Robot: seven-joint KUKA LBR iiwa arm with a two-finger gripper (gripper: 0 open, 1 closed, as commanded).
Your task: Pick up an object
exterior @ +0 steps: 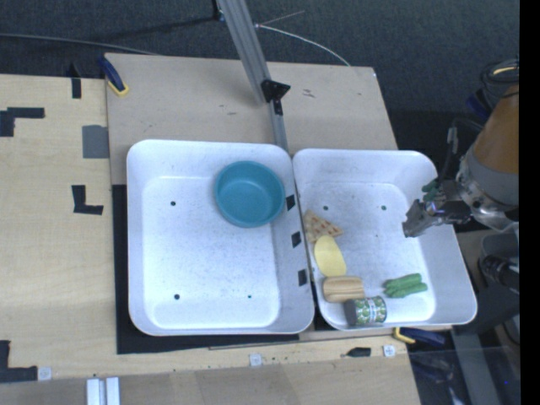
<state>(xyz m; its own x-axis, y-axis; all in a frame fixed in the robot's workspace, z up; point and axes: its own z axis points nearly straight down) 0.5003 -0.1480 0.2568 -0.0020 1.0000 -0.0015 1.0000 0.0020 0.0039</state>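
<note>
Approach step, nothing grasped. Dark two-finger gripper (419, 218) hovers at right white bin's (363, 163) right wall; opening: cannot tell (too blurred). Nearest candidate, small green pod-shaped toy (404, 285), lies near front-right corner. Next: descend over it, judged.

The arm (498, 154) has a broad orange band above a grey wrist section, with dark, compact metal hardware directly behind the jaws.

Right bin's (363, 163) upper floor open.
</note>
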